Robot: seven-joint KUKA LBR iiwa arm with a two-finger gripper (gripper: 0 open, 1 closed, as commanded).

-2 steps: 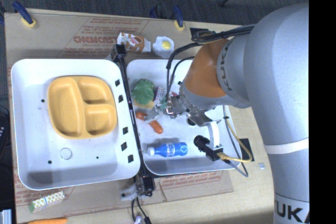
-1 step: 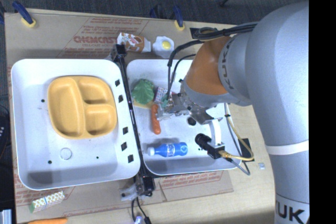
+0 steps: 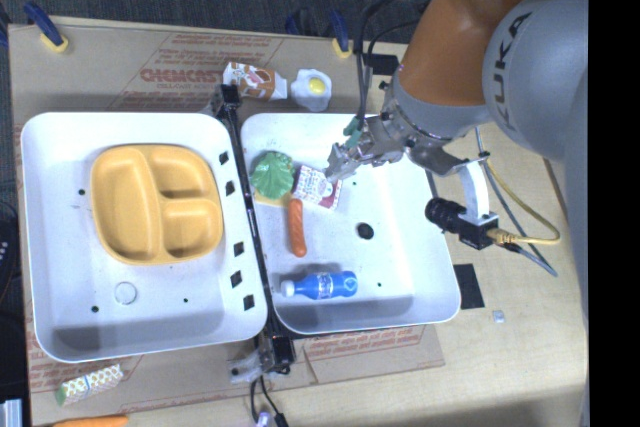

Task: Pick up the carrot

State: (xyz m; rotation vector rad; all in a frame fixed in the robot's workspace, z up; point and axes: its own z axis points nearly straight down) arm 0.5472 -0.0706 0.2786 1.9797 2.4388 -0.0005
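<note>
An orange carrot (image 3: pixel 297 226) lies lengthwise in the right bin (image 3: pixel 420 255), left of centre, just below a small white and pink packet (image 3: pixel 316 185). My gripper (image 3: pixel 345 160) hangs over the upper middle of that bin, up and to the right of the carrot and apart from it. Its tips hover near the packet's upper right corner. Nothing shows between them.
A green leafy vegetable (image 3: pixel 272 173) sits at the right bin's upper left, a blue bottle (image 3: pixel 322 286) lies near its front wall. The left bin (image 3: pixel 60 315) holds a yellow divided tray (image 3: pixel 158 201). A small carton (image 3: pixel 251 80) and a white-and-yellow egg-like item (image 3: pixel 312 89) rest on the cardboard behind.
</note>
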